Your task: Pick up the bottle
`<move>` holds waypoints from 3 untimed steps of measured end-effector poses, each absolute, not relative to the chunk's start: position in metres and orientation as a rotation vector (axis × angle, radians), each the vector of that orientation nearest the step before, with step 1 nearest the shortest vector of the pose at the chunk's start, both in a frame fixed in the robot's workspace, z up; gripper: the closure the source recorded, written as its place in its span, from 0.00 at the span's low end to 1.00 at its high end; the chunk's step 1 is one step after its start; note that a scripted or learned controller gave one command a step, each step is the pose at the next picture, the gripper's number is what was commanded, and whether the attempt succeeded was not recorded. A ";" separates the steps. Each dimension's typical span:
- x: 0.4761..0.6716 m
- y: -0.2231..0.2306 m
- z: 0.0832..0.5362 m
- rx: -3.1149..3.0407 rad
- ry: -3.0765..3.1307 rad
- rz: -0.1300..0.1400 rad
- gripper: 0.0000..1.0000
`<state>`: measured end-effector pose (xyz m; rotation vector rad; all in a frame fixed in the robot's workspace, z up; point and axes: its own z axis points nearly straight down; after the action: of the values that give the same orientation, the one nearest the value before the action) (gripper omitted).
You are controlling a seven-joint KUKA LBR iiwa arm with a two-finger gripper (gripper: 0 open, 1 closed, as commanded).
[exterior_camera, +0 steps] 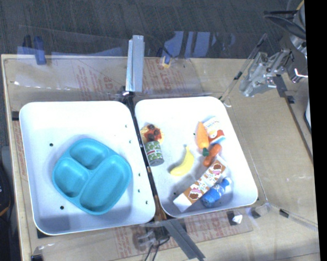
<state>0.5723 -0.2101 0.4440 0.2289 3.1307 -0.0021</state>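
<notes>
Claw (pixel 255 83), grip state impossible to tell, hangs above the bench outside the right bin (pixel 237 145); the bottle (pixel 153 152) lies by the bin's left wall, where crowding could spoil a grasp.

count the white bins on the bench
2. The left bin holds a blue divided plate; the right bin holds the bottle, a banana and other small items.

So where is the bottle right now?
The bottle lies in the right bin, near its left wall, just below a small red-and-dark item and left of the banana.
</notes>
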 end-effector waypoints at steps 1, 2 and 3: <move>0.477 -0.211 0.433 -0.312 3.123 -0.003 1.00; 0.488 -0.210 0.444 -0.811 3.028 -0.008 1.00; 0.507 -0.210 0.443 -1.357 2.828 -0.007 1.00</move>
<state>0.5069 -0.2095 0.4432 -1.3565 2.8280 -0.0069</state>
